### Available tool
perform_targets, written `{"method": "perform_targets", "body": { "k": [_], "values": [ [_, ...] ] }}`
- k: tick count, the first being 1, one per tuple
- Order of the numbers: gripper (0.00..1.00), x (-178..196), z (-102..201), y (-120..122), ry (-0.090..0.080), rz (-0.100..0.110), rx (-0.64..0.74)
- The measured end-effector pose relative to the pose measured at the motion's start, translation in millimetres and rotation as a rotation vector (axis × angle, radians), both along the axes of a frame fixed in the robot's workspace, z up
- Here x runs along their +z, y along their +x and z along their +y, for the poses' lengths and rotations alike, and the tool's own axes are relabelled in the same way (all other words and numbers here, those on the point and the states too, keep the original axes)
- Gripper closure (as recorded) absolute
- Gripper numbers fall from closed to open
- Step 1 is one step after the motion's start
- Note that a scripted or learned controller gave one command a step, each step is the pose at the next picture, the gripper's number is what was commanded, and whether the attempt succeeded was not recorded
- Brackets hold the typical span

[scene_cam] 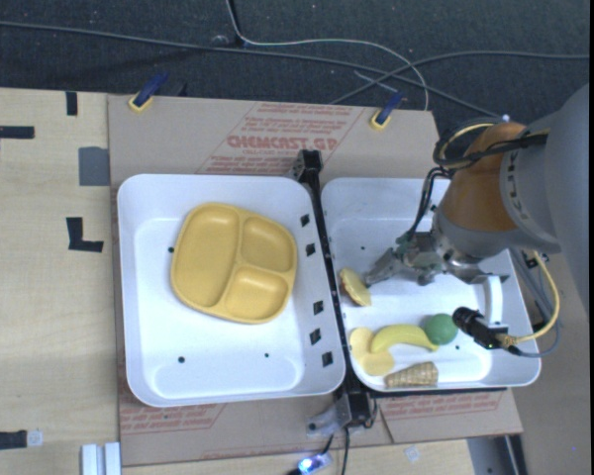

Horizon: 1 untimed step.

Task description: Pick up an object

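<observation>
In the right bin (376, 201) several small toy foods lie near the front. A tan, round slice (354, 287) rests against the left wall. A yellow banana (401, 337) lies beside a green ball (439, 329), with a waffle cone (413, 374) at the front edge and a pale yellow round piece (362, 342) next to the banana. My gripper (376, 272) is low in this bin, pointing left, its tip just right of and slightly above the tan slice. I see nothing held in it.
The left bin (144, 295) holds a yellow divided plate (234, 262). The grey arm with its orange band (480, 181) covers the right bin's right side. A black cable connector (475, 327) hangs near the green ball.
</observation>
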<state>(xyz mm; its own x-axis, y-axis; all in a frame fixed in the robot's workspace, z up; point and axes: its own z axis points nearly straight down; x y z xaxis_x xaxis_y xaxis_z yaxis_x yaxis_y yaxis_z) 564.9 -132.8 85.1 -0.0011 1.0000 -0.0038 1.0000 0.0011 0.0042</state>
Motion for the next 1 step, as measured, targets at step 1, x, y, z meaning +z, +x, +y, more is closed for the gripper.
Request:
{"method": "perform_targets", "body": {
  "k": [1],
  "values": [
    [1.00,11.4,0.2,0.3,0.000,0.000,0.001]
  ]
}}
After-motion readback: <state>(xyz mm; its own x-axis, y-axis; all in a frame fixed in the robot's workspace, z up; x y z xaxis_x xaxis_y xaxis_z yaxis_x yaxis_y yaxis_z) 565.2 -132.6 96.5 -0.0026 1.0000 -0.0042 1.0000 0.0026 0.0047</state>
